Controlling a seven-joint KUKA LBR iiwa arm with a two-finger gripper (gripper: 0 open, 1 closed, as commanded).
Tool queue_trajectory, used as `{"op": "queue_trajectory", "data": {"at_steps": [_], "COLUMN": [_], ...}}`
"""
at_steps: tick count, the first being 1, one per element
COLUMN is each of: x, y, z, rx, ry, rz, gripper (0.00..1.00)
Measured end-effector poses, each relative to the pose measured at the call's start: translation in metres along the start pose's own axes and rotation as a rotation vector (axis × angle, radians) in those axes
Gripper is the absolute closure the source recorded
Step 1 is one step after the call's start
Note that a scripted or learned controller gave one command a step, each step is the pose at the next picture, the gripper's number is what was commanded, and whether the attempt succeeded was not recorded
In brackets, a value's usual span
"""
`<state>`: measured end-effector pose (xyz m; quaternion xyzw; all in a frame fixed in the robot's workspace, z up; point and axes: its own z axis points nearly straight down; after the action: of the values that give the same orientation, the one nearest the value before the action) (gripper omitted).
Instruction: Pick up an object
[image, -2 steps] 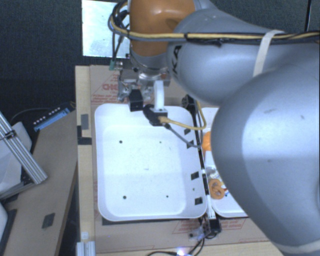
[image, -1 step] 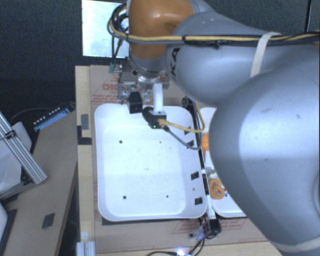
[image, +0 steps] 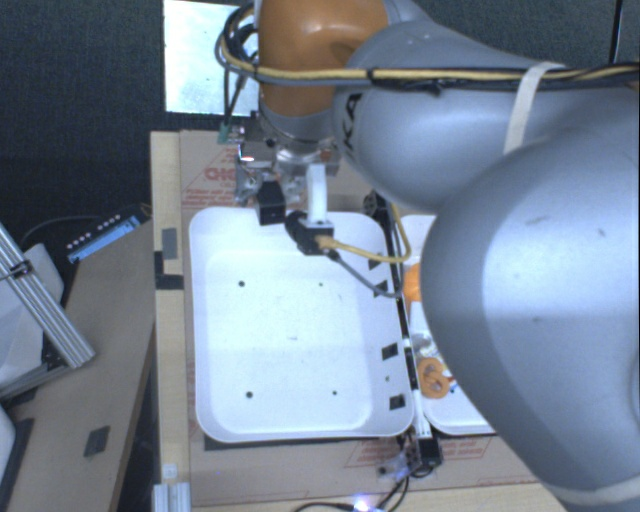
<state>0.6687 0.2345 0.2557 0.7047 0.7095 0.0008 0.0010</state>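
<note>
My gripper (image: 272, 186) hangs over the far edge of the left white bin (image: 230, 400), just under the orange wrist band. The big grey arm covers most of the right bin (image: 458, 425). In the strip of that bin that shows, an orange rounded object (image: 410, 284) lies near the divider. A tan ring-shaped object (image: 432, 377) lies closer to the front, with a small blue and red piece (image: 452, 384) beside it. I see nothing between the fingers from here.
Both bins rest on a cardboard sheet (image: 200, 165) on the bench. A metal rail frame (image: 45, 315) and a blue-and-black strip (image: 100, 235) stand to the left, outside the bins. A yellow cable runs from the wrist across the left bin's far right corner.
</note>
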Motion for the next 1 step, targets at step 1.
{"op": "queue_trajectory", "data": {"at_steps": [1], "x": [0.0], "y": [0.0], "z": [-0.0035], "rx": [0.0], "ry": [0.0], "rz": [0.0], "gripper": [1.0]}}
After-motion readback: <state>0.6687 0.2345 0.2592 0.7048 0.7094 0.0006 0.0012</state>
